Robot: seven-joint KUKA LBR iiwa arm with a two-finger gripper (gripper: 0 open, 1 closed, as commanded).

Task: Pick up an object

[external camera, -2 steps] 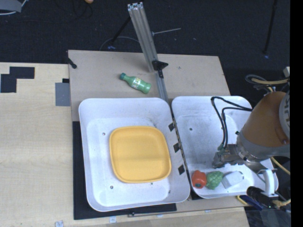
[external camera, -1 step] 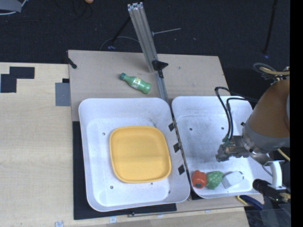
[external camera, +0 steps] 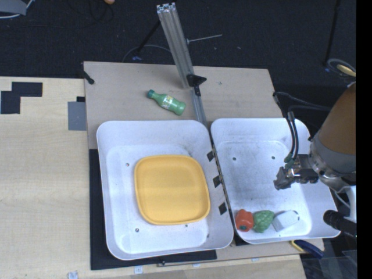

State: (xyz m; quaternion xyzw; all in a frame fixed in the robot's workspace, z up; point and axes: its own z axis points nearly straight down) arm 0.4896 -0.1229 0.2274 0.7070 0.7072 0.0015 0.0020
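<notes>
The right bin (external camera: 250, 156) holds three small things along its near edge: a red pepper-like toy (external camera: 244, 220), a green lumpy toy (external camera: 263, 220) and a pale grey-white block (external camera: 285, 220). My gripper (external camera: 285, 181) hangs over the right side of this bin, above and slightly right of those things, not touching them. Nothing shows between its dark tips. A yellow square plate (external camera: 172, 189) lies flat in the left bin (external camera: 116, 156).
A green bottle (external camera: 166, 102) lies on its side on the bench behind the left bin. A metal rail (external camera: 179, 39) slants up from between the bins toward the back. The arm's body and cables (external camera: 334, 132) crowd the right bin's right edge.
</notes>
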